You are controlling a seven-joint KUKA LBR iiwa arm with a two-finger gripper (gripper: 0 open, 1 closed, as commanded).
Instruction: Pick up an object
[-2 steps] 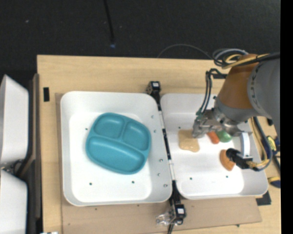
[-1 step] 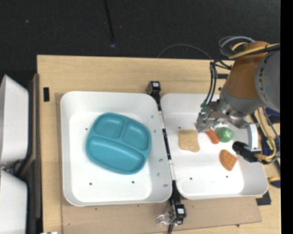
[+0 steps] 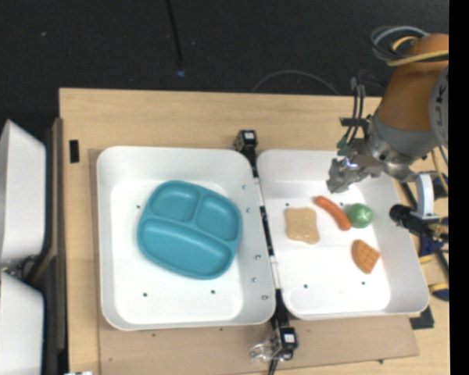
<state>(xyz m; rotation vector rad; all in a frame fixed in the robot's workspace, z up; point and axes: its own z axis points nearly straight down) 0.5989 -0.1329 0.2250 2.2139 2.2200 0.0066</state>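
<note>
Nothing lifted yet: pincer (image 3: pixel 340 180) hanging over the right bin (image 3: pixel 297 291), grip state impossible to tell, with sausage (image 3: pixel 332 212) just below it, green ball (image 3: pixel 360 216) nearby, grasp still to do.

Light wooden counter (image 3: pixel 180 116) carrying two shallow white plastic bins side by side, touching along their inner edges. Left bin (image 3: pixel 117 287): one teal plastic divided plate (image 3: pixel 189 229), three compartments, lying flat near centre. Black clamp (image 3: pixel 245 140) at the far end of the seam between the bins; another clamp (image 3: pixel 277 341) at the near end. White box-like panels (image 3: pixel 16 233) stand off the counter's left edge. Dark floor (image 3: pixel 180 30) beyond, with a thin cable (image 3: pixel 172 22) across it.
</note>
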